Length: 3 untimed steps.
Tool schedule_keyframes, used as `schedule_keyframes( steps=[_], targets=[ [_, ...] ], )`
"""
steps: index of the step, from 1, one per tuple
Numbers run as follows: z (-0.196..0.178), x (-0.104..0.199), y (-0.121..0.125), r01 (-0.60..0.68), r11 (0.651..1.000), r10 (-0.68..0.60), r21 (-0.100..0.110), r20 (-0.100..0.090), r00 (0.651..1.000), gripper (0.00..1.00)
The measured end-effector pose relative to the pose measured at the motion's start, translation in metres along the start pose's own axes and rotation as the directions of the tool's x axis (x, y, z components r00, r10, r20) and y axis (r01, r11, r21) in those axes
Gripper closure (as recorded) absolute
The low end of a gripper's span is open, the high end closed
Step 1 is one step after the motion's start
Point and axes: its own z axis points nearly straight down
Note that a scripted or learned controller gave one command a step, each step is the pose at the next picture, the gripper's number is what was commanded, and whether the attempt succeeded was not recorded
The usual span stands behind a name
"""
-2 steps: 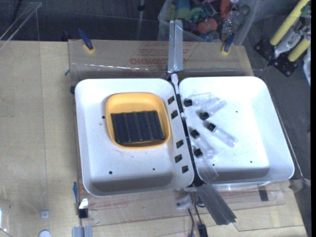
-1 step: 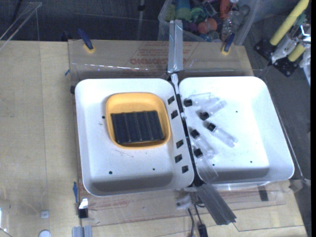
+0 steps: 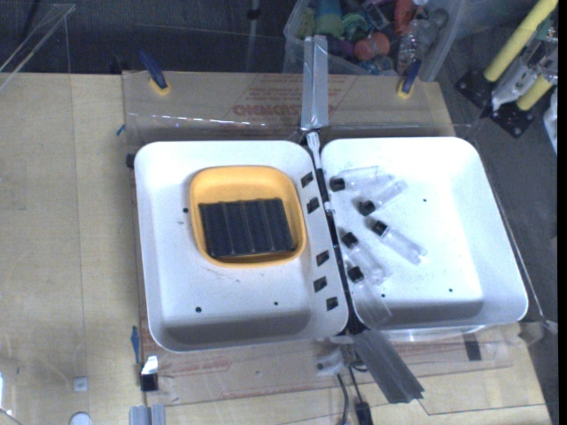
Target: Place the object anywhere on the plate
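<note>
A yellow plate (image 3: 205,189) with rounded corners sits in the left white bin (image 3: 164,290). A black ribbed rectangular object (image 3: 246,228) lies flat on the plate and covers most of its floor. In the right white bin (image 3: 469,264), several clear vials with black caps (image 3: 379,197) lie scattered near the dividing wall; one of them (image 3: 399,240) points toward the bin's middle.
The wall between the bins (image 3: 321,237) carries a row of black clips. A clear box of colourful toys (image 3: 372,16) stands behind the bins. Yellow and white equipment (image 3: 523,56) sits at the back right. Bare wooden bench (image 3: 62,237) lies to the left.
</note>
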Motion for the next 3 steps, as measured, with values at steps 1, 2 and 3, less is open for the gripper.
schedule_keyframes(
  steps=[1, 2, 3],
  targets=[
    [0.021, 0.007, -0.002, -0.024, 1.000, 0.024, 0.004, -0.001, 1.000, 0.00],
    [0.021, 0.003, -0.001, -0.103, 0.995, 0.103, 0.001, 0.000, 0.995, 0.00],
    [0.001, 0.002, -0.001, -0.200, 0.980, 0.200, -0.001, 0.000, 0.980, 0.00]
  ],
)
